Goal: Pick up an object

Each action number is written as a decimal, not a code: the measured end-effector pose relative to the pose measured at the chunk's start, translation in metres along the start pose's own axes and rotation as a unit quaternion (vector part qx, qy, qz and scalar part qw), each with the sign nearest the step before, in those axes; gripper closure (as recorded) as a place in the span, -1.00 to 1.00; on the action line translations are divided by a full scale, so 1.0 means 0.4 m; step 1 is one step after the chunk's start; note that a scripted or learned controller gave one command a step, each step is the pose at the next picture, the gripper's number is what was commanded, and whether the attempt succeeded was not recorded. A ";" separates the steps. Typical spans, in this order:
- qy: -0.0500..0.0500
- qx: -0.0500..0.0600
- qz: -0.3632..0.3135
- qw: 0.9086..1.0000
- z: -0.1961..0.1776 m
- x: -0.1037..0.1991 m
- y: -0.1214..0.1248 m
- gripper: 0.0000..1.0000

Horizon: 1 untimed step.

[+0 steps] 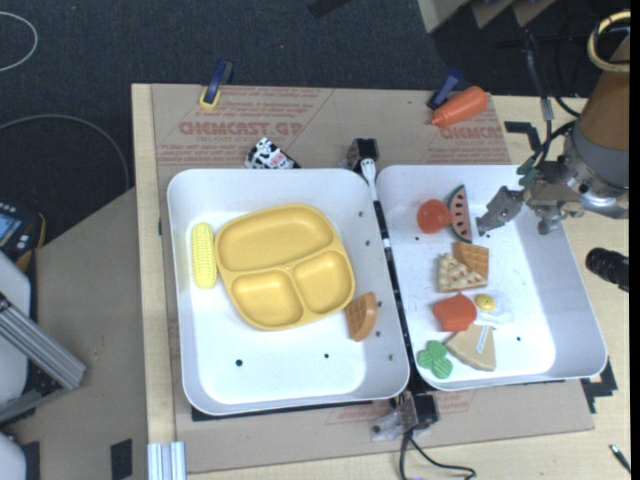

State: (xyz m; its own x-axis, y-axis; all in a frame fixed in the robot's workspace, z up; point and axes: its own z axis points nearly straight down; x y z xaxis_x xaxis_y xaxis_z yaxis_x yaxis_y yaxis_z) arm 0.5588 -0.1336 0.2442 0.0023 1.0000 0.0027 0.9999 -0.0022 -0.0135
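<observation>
Dark grey carpet (120,28) all around, crossed by thin pale cable loops (70,128) at left. Light plywood bench (140,298) with a cardboard sheet (300,118) on top — red lettering printed across it. Aluminium framing (40,348) at lower left — evenly lit, without hard shadows.

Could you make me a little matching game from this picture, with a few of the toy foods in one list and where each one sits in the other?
Things:
1. corn cob
2. carrot
3. watermelon slice
4. green broccoli

Places:
A. on the bench, beyond the right bin
B. near corner of the right bin
C. left bin, left of the yellow divided plate
D. right bin, far side, beside a red tomato

Pairs: 1-C, 2-A, 3-D, 4-B
</observation>
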 end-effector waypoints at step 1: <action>-0.001 -0.006 -0.001 1.000 -0.016 0.000 0.006 -1.00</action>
State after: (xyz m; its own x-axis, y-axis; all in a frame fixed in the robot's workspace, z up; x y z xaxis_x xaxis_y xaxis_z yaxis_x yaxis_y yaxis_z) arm 0.5612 -0.1335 0.2504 -0.0001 1.0000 0.0008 1.0000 0.0001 -0.0012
